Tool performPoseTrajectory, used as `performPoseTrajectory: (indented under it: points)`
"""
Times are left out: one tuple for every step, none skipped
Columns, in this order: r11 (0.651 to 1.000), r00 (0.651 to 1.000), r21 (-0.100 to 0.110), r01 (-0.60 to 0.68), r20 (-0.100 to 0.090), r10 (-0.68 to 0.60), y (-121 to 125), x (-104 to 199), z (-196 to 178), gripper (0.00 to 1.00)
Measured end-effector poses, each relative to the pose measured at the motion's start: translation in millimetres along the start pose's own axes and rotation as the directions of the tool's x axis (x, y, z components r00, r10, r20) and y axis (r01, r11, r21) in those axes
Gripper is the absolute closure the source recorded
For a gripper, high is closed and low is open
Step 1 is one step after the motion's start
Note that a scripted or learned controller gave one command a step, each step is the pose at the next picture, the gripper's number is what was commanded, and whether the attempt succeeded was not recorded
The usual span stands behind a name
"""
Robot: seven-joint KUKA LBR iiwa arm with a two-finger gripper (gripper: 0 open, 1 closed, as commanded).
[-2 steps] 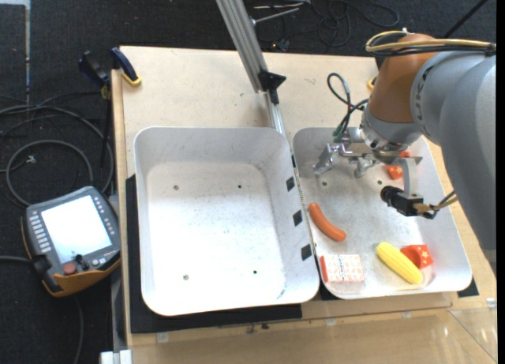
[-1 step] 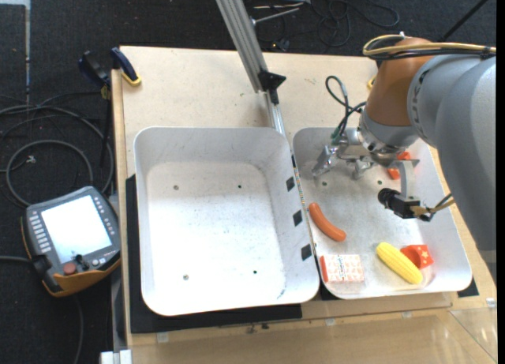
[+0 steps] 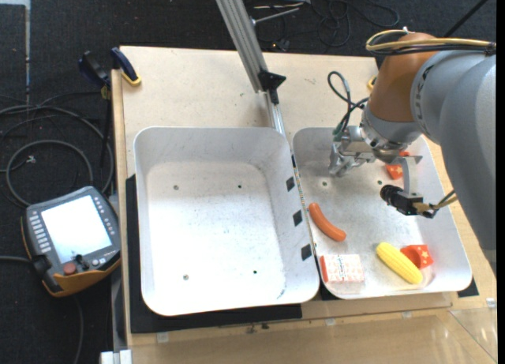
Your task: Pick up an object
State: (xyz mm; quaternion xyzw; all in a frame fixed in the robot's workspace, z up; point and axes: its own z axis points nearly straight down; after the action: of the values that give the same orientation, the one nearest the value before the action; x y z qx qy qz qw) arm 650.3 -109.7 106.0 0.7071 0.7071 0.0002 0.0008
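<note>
My gripper (image 3: 342,166) hangs over the back part of the right bin (image 3: 359,220), pointing down and slightly left. It looks open, with nothing between its prongs. An orange-red sausage (image 3: 327,223) lies in front of it near the bin's left wall. A white and pink box (image 3: 342,269) sits at the front left of that bin. A yellow corn-like piece (image 3: 399,263) and a red block (image 3: 418,255) lie at the front right. A small orange-red piece (image 3: 394,170) rests just right of the gripper, partly under the wrist.
The left bin (image 3: 158,157) stands beside the right one. A black part (image 3: 400,199) on a cable hangs from the arm over the right bin. A slanted metal rail (image 3: 245,31) crosses the back of the bench. A teach pendant (image 3: 71,236) lies on the floor at left.
</note>
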Motion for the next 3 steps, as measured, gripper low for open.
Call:
performPoseTrajectory:
  points:
    - [1.000, 1.000, -0.005, 0.002, 0.000, -0.002, 5.9, -2.6, -44.4, 1.00]
    - [1.000, 1.000, -0.006, 0.002, 0.000, -0.002, 7.5, -2.5, -98.2, 1.00]
    - [1.000, 1.000, 0.001, 0.008, -0.003, -0.008, -13.2, 53.9, -112.5, 1.00]
